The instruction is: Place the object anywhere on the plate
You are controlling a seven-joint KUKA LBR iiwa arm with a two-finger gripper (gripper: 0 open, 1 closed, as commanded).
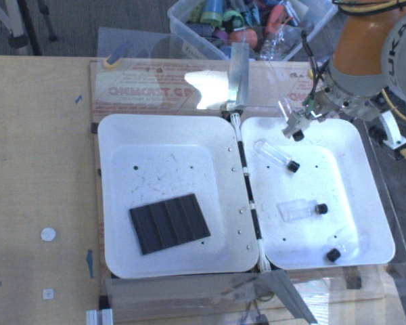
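Near edge of the frame, right bin (375,246): a clear vial with a black cap (340,247) lies at lower right. Just above it, mid-bin, a second vial (300,210). Higher, a third vial (277,156), tilted. In the left bin (115,141), a dark ribbed plate (169,223) lies flat, lower-middle, nothing on it. Upper right of the frame: the hand (296,126) hangs over the right bin's top edge, something small and dark at its tip; can't tell whether it grips it or how far it is open. Judged step: pick phase, placing not done. Next move calls for a secure grasp, then a carry leftward across the divider to the plate. A clutter tub (189,15) sits farthest back.
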